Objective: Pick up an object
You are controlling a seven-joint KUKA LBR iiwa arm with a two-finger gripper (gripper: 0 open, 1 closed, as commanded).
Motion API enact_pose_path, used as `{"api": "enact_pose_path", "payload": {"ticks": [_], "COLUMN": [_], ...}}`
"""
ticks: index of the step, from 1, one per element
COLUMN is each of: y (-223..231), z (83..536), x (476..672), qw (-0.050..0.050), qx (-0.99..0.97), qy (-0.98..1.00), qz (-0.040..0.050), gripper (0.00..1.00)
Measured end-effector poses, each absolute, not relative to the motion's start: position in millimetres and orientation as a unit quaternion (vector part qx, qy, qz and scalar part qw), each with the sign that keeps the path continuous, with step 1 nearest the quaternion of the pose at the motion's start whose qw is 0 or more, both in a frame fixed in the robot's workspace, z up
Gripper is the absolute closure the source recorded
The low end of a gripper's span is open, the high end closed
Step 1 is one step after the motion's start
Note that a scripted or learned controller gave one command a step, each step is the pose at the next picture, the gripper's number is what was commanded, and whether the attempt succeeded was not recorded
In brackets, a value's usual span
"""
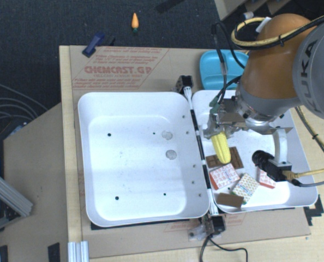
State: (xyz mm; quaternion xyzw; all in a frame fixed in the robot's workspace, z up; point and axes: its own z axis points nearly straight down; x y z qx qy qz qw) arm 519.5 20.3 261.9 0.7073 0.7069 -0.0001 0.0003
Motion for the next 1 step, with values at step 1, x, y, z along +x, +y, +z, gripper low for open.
{"api": "enact_pose_path", "payload": {"ticks": [1], "y": [84.5], "z": [276.2], "x": [478.7], "qw": [-0.002], "qx": [0.707], "qy": [0.707], "qz": [-0.0013], "gripper": [1.0]}}
